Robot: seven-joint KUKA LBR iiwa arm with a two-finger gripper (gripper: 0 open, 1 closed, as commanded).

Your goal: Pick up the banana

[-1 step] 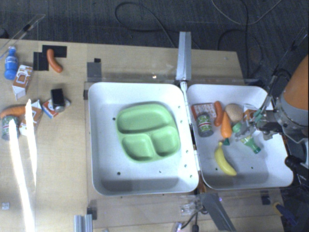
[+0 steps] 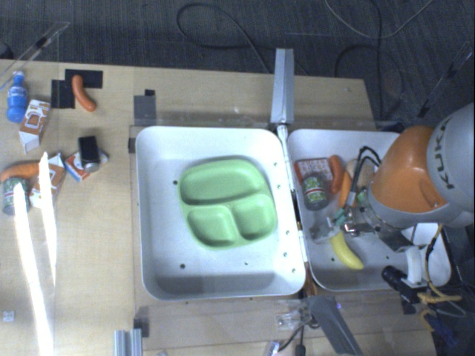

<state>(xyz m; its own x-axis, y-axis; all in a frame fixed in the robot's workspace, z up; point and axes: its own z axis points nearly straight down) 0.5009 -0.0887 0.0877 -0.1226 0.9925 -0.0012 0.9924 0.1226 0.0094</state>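
Observation:
The yellow banana lies in the right bin, near its front wall, pointing from upper left to lower right. My gripper hangs just above the banana's upper end, very close to it or touching it. The arm's orange band and grey wrist cover the right half of this bin, so part of the gripper is hidden.
Behind the banana in the right bin are a small can with a red and green label, a red packet and a carrot. The left bin holds a green divided tray. Small items lie on the bench at far left.

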